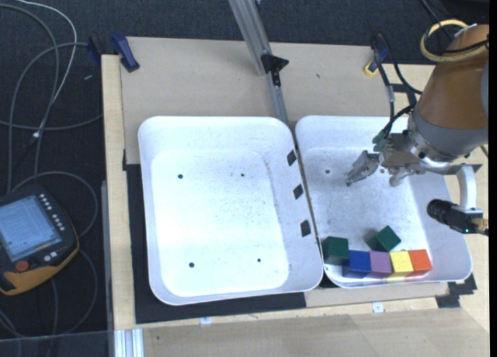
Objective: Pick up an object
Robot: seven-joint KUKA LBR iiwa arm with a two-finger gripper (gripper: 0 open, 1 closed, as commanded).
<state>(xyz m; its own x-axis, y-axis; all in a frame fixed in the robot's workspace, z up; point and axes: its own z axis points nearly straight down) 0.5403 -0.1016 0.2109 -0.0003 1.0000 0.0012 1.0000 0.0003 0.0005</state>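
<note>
My gripper (379, 175) hangs over the middle of the right bin (334, 150), its two fingers spread open with nothing between them. Several small blocks lie along the bin's near edge, well below the gripper: a dark green block (335, 248), a blue block (359, 261), a purple block (380, 262), a yellow block (401, 261) and an orange block (419, 259) in a row. A second green block (384, 237) sits tilted just behind the row.
The left bin (217, 208) lies beside the right one, with black clips (297, 190) on the shared rim. A slanted metal pole (248, 14) rises from behind the bins. A handheld pendant (31, 235) and cables lie on the floor at left.
</note>
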